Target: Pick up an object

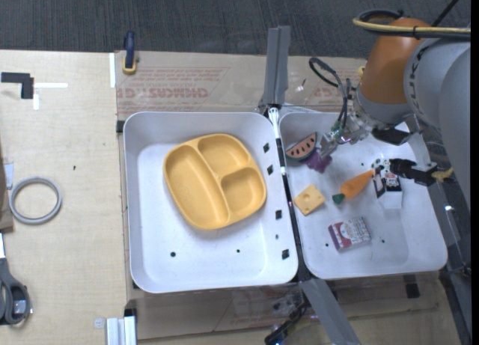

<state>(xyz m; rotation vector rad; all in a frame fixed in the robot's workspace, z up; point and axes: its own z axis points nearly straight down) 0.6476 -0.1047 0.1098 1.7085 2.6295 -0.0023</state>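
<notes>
Nearest in the right bin (419, 250) lay a small red-and-white packet (349, 233). Beyond it sat a yellow cheese wedge (309, 200), then a toy carrot (354, 185) lying aslant (green end toward the divider). Left bin (150, 246) held a yellow divided plate (215, 179). Farther back, a watermelon slice (303, 147) touched a purple piece (320, 161). Gripper (334, 138) hung just beside them; whether its fingers were open or closed couldn't be told.
</notes>
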